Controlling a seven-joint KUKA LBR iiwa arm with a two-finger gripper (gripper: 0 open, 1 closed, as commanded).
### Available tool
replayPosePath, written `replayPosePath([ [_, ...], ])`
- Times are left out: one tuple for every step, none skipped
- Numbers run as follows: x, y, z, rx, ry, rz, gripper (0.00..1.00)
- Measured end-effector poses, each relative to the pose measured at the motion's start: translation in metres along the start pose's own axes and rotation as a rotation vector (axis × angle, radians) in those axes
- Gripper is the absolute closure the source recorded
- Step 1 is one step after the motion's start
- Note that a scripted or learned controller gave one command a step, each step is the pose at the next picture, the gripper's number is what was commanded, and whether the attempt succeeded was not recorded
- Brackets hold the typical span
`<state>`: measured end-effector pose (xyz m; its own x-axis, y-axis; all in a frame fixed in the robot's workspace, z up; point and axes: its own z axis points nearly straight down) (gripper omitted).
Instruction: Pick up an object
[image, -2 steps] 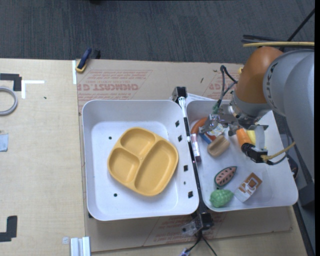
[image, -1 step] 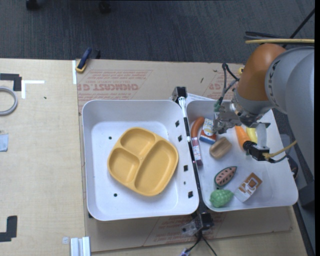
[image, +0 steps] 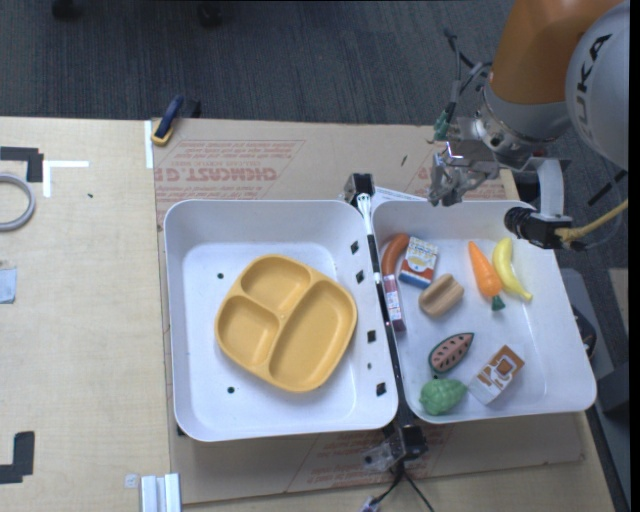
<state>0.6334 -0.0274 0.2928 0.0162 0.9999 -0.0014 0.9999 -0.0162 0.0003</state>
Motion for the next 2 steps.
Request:
replayPosePath([
  [-0.011, -0.029, -0.113, -0.001, 0.000, -0.157, 1.00],
  [-0.072, -0.074, -0.239, -0.001, -0.001, -0.128, 1.00],
])
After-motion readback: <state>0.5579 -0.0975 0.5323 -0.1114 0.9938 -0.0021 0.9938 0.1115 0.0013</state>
